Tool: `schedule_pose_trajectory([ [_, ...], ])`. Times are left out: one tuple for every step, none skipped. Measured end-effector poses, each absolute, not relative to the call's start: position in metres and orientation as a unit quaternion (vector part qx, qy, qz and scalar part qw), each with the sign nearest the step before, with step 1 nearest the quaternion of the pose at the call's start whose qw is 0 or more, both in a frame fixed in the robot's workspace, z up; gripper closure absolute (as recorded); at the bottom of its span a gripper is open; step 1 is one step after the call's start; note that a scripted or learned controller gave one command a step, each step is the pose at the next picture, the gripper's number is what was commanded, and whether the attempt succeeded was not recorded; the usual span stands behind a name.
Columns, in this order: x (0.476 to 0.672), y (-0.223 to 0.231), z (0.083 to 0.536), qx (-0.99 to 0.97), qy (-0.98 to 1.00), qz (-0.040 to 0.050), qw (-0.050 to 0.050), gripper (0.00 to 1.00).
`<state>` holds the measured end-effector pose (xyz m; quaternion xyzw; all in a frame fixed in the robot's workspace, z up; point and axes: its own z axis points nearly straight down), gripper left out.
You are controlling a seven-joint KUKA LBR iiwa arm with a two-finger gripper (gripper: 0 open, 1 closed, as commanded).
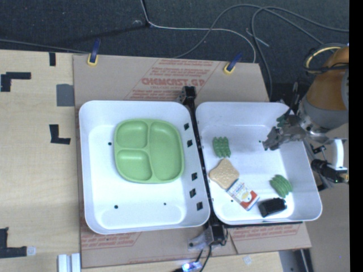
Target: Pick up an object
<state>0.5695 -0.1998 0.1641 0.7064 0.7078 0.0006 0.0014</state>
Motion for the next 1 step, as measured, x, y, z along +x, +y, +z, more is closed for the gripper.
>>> schedule_pose_trajectory([
  [0.5707,-0.1995,0.2171,0.706,0.708,0.0011,0.002,1.0],
])
